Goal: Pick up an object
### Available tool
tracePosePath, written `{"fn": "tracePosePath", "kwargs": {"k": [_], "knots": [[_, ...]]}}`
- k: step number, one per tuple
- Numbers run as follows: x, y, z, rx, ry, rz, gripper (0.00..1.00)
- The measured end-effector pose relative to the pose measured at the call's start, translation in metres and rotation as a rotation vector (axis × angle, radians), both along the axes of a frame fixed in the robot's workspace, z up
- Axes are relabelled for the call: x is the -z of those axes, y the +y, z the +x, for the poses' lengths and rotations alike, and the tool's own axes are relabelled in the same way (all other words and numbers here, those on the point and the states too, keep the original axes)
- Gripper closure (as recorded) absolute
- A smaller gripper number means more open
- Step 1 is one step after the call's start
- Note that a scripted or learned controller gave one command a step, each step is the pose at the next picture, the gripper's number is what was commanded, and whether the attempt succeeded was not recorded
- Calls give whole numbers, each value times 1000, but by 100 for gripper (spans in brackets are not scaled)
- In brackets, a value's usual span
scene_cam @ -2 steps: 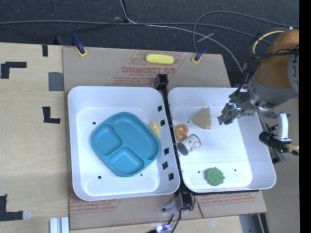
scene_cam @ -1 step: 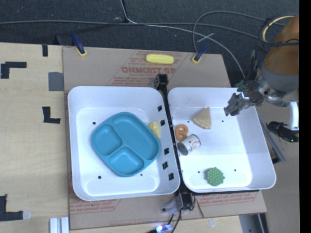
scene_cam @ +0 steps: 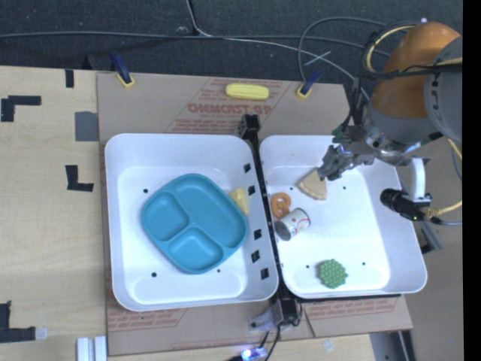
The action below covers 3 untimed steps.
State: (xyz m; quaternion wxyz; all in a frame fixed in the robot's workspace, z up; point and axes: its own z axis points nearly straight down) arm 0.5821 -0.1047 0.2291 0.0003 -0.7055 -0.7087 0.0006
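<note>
While the gripper sits low in the right bin, right of centre frame, touching the tan wedge, whether it is pinching anything cannot be told; by my judgement nothing is lifted yet

One fixed camera looks down at a slant on the desk, taking in both white bins from moderately far.
</note>
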Motion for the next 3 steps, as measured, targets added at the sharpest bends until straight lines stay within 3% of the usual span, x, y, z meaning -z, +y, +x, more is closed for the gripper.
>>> {"fn": "tracePosePath", "kwargs": {"k": [1, 3], "knots": [[4, 64, 9, -3, 0, 1, 100], [-8, 160, 27, -1, -1, 1, 100]]}}
